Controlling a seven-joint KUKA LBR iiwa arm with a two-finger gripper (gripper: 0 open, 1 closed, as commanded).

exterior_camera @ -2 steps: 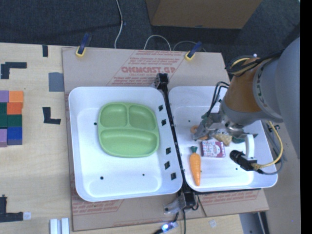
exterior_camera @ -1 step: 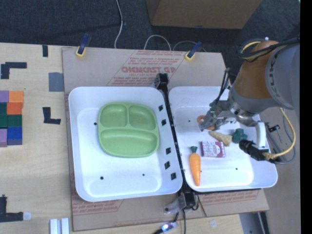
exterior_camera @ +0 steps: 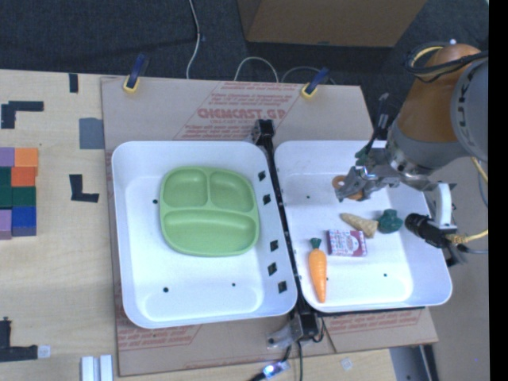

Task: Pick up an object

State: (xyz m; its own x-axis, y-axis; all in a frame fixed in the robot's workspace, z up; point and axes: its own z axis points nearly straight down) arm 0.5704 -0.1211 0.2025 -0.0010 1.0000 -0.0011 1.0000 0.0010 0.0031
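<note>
Cardboard covers the table (exterior_camera: 55, 292) under two white bins. Left bin (exterior_camera: 135, 292) carries a green divided plate (exterior_camera: 209, 211) with bare floor along its near edge. Over the right bin (exterior_camera: 397, 292), the hand (exterior_camera: 355, 184) hangs near the far side, pinching a small brownish object (exterior_camera: 346, 187). Nearer lie a beige piece (exterior_camera: 359, 224), teal piece (exterior_camera: 389, 221), pink packet (exterior_camera: 346, 243) and carrot (exterior_camera: 317, 271), close together.

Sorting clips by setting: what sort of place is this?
Likely a robotics lab test bench: two white bins clamped on cardboard, toy food such as a carrot, and a grey-and-orange arm reaching in.
</note>
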